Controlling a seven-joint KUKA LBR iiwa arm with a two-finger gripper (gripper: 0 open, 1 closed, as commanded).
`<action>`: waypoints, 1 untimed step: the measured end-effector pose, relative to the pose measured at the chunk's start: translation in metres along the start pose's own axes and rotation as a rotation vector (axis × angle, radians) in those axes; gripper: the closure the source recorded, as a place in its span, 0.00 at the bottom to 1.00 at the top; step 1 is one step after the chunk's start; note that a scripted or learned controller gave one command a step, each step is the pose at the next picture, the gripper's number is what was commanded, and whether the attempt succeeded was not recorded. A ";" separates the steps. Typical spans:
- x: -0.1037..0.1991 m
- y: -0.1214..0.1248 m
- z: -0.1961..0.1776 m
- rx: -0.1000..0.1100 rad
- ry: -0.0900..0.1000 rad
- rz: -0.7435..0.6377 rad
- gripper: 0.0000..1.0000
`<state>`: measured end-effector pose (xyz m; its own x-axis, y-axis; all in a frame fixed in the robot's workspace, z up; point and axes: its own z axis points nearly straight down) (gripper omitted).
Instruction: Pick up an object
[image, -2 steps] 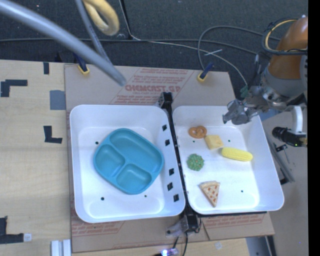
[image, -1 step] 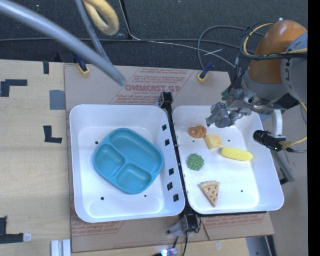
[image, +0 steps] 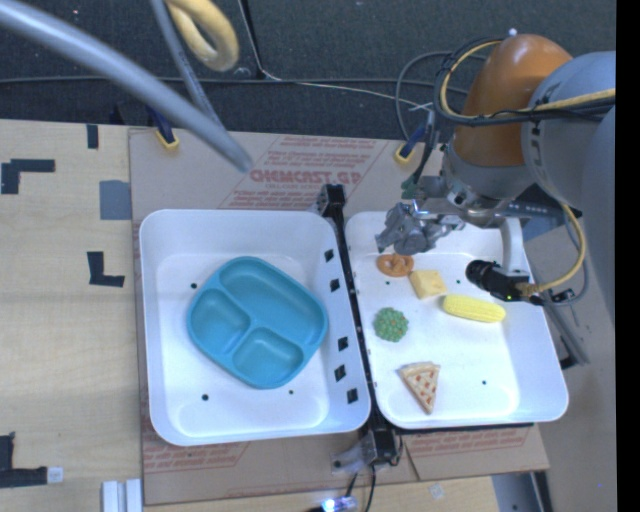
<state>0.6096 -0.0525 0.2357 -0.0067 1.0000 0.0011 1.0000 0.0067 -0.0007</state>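
Hovering at the back of the right shallow white plastic bin (image: 540, 400), the grey metal fingers (image: 400, 235) hang just above a small orange-brown pretzel-shaped toy (image: 395, 265) (whether they are spread or closed I cannot tell). Near it lie a pale yellow cheese block (image: 428, 284), a yellow corn cob (image: 473, 309), a green broccoli floret (image: 391, 324) and a tan pizza slice (image: 421, 385). The left white bin (image: 160, 300) holds a blue sectioned plastic plate (image: 257, 321). Red lettering on the brown cardboard sheet (image: 300, 165) covering the counter is too blurred to read.
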 end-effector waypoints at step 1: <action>0.047 -0.001 -0.004 0.000 0.000 0.000 1.00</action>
<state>0.6086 -0.0051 0.2400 -0.0066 1.0000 0.0012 1.0000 0.0066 -0.0006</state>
